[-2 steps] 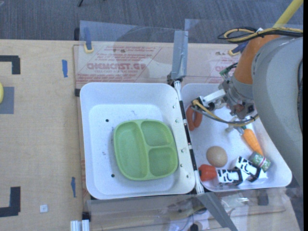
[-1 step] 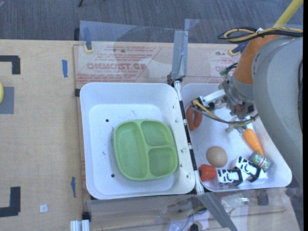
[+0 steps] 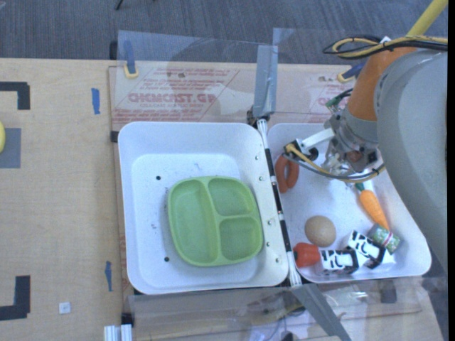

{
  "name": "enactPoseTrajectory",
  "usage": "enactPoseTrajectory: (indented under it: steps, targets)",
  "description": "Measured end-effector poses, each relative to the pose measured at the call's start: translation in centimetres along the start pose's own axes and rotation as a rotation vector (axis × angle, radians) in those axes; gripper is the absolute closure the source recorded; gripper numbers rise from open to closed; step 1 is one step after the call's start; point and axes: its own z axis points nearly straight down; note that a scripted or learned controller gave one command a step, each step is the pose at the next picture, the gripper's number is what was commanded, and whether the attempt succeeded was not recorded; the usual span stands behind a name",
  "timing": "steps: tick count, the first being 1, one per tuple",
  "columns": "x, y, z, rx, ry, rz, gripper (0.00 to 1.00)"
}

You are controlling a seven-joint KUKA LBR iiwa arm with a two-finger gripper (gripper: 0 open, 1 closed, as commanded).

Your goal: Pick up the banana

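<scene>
Tabletop (image 3: 57, 226) carries two white bins. My pincer (image 3: 341, 160) hangs over the right bin's (image 3: 412, 261) far half; I cannot tell its state, nor where the banana lies. Nearby I count one carrot (image 3: 373, 208), one egg (image 3: 320, 230), one cow toy (image 3: 352, 256) and two red items (image 3: 286, 174). The left bin (image 3: 142, 148) holds one green plate (image 3: 215, 220).

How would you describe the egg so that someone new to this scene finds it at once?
Start at the right bin, the one without the green tray. Look at its near half, left of the carrot and just above the red item. The egg is the only plain, tan, smooth rounded thing there.
</scene>
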Motion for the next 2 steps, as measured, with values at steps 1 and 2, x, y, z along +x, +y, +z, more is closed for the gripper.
enactPoseTrajectory:
  steps: [1,2]
  targets:
    - [1.3,1.9,1.1,0.001,-0.001,0.193,1.00]
    - [2.6,-0.5,1.0,0.004,0.000,0.200,1.00]
